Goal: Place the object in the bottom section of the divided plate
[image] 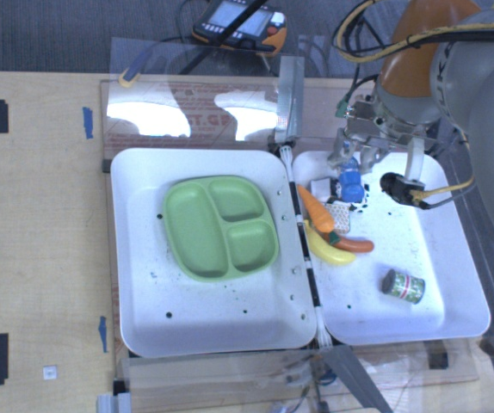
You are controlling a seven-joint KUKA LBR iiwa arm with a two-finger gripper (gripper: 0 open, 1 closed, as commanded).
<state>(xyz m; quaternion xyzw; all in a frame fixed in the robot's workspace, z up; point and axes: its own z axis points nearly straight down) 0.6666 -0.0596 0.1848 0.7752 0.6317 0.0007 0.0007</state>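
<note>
I see the green plate [221, 228] in the left bin [135, 317] bare — nothing placed yet. My gripper [350, 166] hangs over a blue object [351, 188] in the right bin [453, 308]; its grip I cannot tell.

Likely a lab: taped bench [40, 231], cables [376, 11].

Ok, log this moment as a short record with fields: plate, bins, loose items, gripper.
plate: green divided plastic plate, nothing in its sections
left bin: shallow white bin holding the plate
right bin: shallow white bin
loose items, right bin: orange carrot, yellow banana, small green can, blue object
gripper: two-finger gripper above the blue object
</note>
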